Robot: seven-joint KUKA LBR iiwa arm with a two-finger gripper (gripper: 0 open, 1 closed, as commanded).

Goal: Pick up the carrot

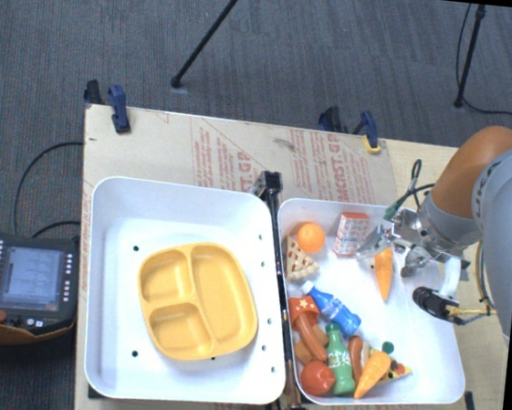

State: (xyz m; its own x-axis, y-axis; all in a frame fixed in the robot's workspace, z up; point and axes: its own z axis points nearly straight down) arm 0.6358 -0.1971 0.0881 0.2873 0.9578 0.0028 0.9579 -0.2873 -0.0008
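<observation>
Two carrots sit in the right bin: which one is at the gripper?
The upper carrot, hanging point-down just below the gripper, beside the small carton. The other carrot lies at the bin's front among the piled toys.

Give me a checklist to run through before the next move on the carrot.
1. Target found: ok. The carrot is in the right bin, at the gripper, tip pointing toward the bin's near side.
2. Carrot secured by the gripper: cannot tell. Its top meets the gripper, but the contact is not readable.
3. Space on the left: ok. The small carton stands apart from the carrot.
4. Space below: ok. The blue bottle lies apart from the carrot's tip.
5. Right target: ok. The second carrot lies in the near toy pile, away from the gripper.
</observation>
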